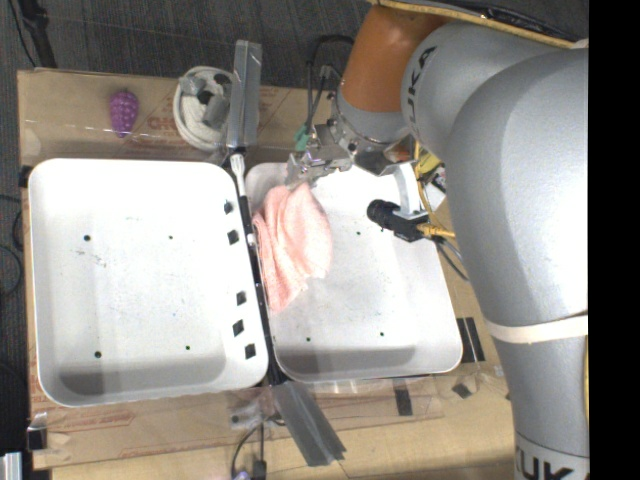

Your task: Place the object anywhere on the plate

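A pink cloth [292, 240] hangs bunched along the left wall of the right bin [380, 313], its lower end near the divider between the bins. Its top edge gathers to a point right under my gripper [306, 171], which sits at the bin's far left corner. The fingers look shut on that top edge of the cloth. The grey arm with its orange band [385, 58] reaches in from the right and covers the bin's far right side.
The left bin [130, 268] lies beside the right one, with black clips [240, 298] along the shared divider. Behind the bins on the cardboard bench lie a small purple object [123, 111] and a white coiled part [203, 103]. A black fitting [395, 218] juts from the arm.
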Tool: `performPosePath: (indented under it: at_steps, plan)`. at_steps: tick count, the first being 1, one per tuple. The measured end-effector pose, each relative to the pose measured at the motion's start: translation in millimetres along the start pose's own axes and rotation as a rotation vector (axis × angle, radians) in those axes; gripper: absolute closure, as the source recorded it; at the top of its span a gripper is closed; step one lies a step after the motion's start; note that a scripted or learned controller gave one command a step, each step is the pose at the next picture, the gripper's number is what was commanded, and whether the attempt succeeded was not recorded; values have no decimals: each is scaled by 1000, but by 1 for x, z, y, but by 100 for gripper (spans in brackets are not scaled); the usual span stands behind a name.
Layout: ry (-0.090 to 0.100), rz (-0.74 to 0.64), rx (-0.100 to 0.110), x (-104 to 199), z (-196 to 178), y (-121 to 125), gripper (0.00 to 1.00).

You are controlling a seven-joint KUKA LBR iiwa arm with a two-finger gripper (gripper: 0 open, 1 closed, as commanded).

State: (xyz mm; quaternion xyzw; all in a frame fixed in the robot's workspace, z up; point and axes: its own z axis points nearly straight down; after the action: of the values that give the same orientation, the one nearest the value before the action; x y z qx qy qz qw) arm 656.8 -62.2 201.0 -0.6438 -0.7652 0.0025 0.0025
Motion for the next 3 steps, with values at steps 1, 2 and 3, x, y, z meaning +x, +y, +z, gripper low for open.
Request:
performPosePath:
  at_steps: [1, 2, 3]
  plan:
    - [0, -7, -4, 1, -30, 0, 100]
    - [-1, -412, -2, 45, -20, -25, 100]
    - [-2, -816, -2, 86, -19, -55, 100]
